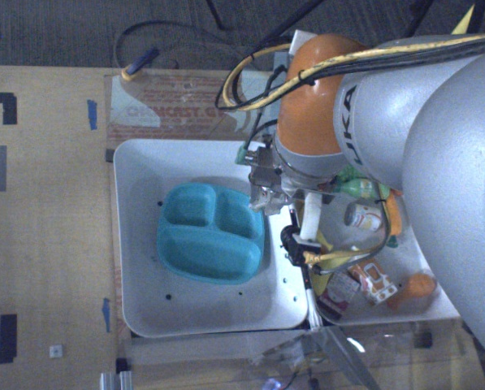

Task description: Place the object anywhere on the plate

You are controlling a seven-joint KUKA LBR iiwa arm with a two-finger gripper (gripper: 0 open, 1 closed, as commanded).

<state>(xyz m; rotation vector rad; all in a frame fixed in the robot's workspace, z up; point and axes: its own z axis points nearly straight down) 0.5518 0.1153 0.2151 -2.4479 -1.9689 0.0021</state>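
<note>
1. Gripper sits just past the upper right corner of the blue plate, over the left bin, close to the wall it shares with the right bin. Its tip is largely covered by the wrist and the orange band, so I cannot tell how it is set, nor whether anything is in it.

2. Task's object cannot be picked out with certainty. Loose things lie in the right bin: a green bottle, a small jar, a yellow banana-like piece, a small carton and an orange ball.

3. Relation that matters: the plate lies to the left of and slightly below the gripper in the picture, almost touching it in outline, while the loose things lie to its right, across the bin wall.

4. Plate's long axis runs roughly left to right, with three compartments; nothing rests on it.

5. Judgement: if an object is carried, a short move left would bring it over the plate; otherwise a pick from the right bin comes first.
</note>
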